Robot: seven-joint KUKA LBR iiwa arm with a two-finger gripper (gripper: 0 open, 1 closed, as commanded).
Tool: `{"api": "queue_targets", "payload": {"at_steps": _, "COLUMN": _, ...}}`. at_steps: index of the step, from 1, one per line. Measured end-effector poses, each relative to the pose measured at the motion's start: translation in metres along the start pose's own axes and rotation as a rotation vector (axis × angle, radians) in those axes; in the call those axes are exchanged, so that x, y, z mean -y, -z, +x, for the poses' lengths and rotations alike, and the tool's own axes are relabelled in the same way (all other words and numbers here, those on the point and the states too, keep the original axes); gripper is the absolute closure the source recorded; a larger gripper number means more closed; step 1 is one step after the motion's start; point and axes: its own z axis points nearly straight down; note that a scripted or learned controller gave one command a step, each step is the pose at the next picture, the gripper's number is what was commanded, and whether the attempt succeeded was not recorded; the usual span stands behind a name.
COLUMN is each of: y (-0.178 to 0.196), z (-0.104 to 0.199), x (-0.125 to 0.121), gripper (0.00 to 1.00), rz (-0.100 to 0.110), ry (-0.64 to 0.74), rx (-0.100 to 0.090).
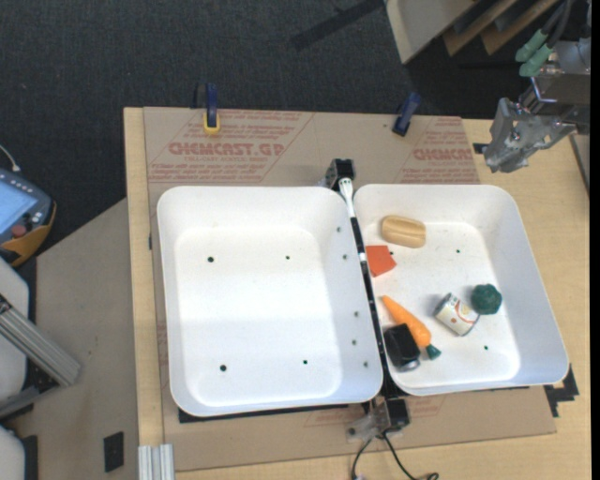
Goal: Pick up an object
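Observation:
The right bin [525, 246] holds several objects. A tan bread-shaped block [403, 231] lies at its back left, with an orange-red square piece [379, 260] just in front of it against the left wall. An orange carrot [408, 322] lies slanted near the front, beside a black object [402, 345]. A small white and grey can [457, 315] lies on its side touching a dark green ball [486, 299]. My gripper [518, 139] hangs at the upper right, beyond the right bin's back corner, well clear of all the objects.
The left bin [187, 281] sits beside the right one, joined by a black clip [340, 172] at the back. Both rest on a brown board [281, 141] held by blue clamps [210, 105]. A shelf unit [469, 23] stands behind.

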Motion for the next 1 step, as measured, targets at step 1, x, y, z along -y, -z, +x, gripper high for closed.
{"api": "queue_targets", "payload": {"at_steps": 1, "y": 0.0106, "z": 0.0003, "x": -0.0007, "gripper": 1.0, "rz": -0.003, "ry": 0.001, "rx": 0.0}}
